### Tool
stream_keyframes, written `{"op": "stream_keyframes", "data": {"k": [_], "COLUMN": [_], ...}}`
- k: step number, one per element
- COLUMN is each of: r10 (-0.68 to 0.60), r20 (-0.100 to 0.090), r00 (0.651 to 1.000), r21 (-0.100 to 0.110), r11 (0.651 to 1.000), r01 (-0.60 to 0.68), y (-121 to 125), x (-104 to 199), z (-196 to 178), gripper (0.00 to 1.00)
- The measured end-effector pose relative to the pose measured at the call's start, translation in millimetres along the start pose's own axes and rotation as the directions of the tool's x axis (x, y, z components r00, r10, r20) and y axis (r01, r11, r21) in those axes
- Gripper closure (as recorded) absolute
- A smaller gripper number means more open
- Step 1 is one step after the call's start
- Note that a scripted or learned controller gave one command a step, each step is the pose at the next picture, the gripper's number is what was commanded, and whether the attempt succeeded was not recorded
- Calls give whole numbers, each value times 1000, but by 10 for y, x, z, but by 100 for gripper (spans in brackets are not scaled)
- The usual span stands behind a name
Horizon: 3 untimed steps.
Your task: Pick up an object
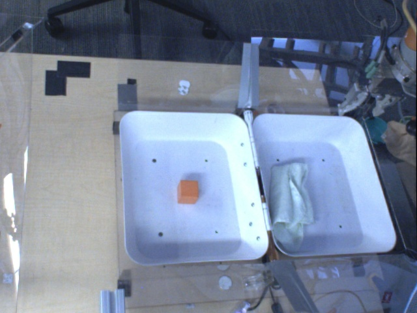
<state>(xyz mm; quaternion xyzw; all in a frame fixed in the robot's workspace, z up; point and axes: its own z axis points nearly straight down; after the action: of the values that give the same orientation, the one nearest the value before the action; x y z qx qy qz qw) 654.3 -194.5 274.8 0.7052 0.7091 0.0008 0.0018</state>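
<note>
- Two shallow white plastic bins sit side by side on the light wooden bench (65,194).
- One small orange cube (188,192) lies near the middle of the left white bin (140,142). It sits flat on the floor of the bin and touches nothing else.
- One pale green crumpled cloth (290,197) lies in the right white bin (352,142), close to the wall that the two bins share. Its long side runs from the back of the bin toward the front.
- The grey robot arm (394,70) is at the top right corner, past the back edge of the right bin and well apart from both things.
- The gripper end is lost among cables and brackets there, so it is too hard to tell how it stands, and nothing can be seen held in it.
- The cloth is nearer to the arm than the cube. The cube lies farther off, to the left and toward the front.
- To pick up either thing, the arm would likely need to swing left over a bin and then come down.
- The pick has not begun yet, as far as the view tells.
</note>
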Motion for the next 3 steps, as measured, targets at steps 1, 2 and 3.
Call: {"op": "stream_keyframes", "data": {"k": [1, 2, 3], "r10": [48, 109, 86], "r20": [0, 0, 1], "r00": [999, 994, 996], "r21": [2, 1, -3], "r11": [999, 994, 996], "r01": [-48, -109, -86], "y": [-256, 44, 160], "x": [-107, -41, 36], "z": [616, 1748, 1868], "gripper": [0, 0, 0]}}
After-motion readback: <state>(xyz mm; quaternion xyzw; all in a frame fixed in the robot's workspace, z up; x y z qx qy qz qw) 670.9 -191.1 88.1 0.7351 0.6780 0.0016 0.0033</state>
